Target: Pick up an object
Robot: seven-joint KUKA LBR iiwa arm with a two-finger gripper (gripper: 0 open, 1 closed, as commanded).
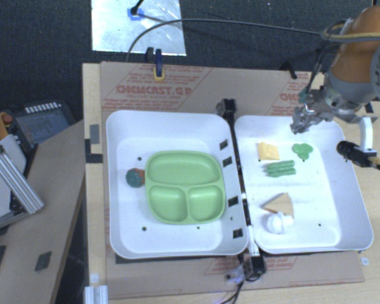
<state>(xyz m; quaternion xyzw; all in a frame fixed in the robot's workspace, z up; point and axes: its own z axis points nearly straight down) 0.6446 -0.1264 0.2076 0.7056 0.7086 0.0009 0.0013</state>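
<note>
The arm's jaws hang over the far corner of the right bin, and from where I stand I can't tell whether they are spread or closed; nothing shows between them.

Just below and a little toward the arm's side lies the small green leafy piece, the closest thing to them. A touch further out on the opposite side is the yellow block, and beyond both, nearer the bin's middle, the green bean bundle. The tan wedge and the white lump touching it lie well apart from the jaws, at the near end.

I'd say the step is settling on a target and descending. To do it well, centre squarely above the leafy piece before dropping, come straight down, and close across its narrow width; it looks flat, so the tips probably need to reach nearly to the bin floor.
</note>
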